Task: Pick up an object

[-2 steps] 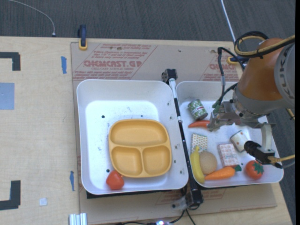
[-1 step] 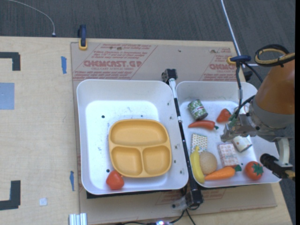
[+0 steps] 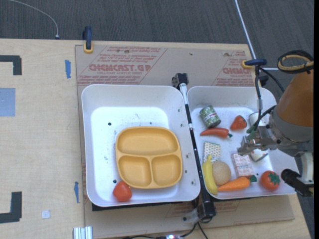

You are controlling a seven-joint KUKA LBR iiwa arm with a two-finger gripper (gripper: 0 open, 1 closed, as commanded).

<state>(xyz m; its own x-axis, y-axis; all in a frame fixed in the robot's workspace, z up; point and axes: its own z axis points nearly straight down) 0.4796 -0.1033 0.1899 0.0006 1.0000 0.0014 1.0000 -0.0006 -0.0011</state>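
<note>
Objects for picking lie in two white bins on the tabletop (image 3: 40, 148). The left bin (image 3: 94, 133) carries one yellow three-compartment tray (image 3: 148, 156) and one red tomato (image 3: 122, 191) just beside the tray's near-left corner. The right bin (image 3: 227, 94) holds, counted across, one yellow banana (image 3: 209, 176), one checkered cracker (image 3: 212, 149), one potato (image 3: 221, 173), one green can (image 3: 210, 116), one red chili pepper (image 3: 215, 132), one orange carrot (image 3: 234, 184), one pink wafer packet (image 3: 242, 164), one small red strawberry (image 3: 239, 123) and a second tomato (image 3: 269, 179) at the near-right corner. The pincer (image 3: 254, 148) hangs low over the bin's right part, just above the wafer packet and beside a small white item; whether it is released or clenched I cannot tell. The arm (image 3: 298, 108) reaches in from the right, its orange band above the wrist, bent downward into the bin.
</note>
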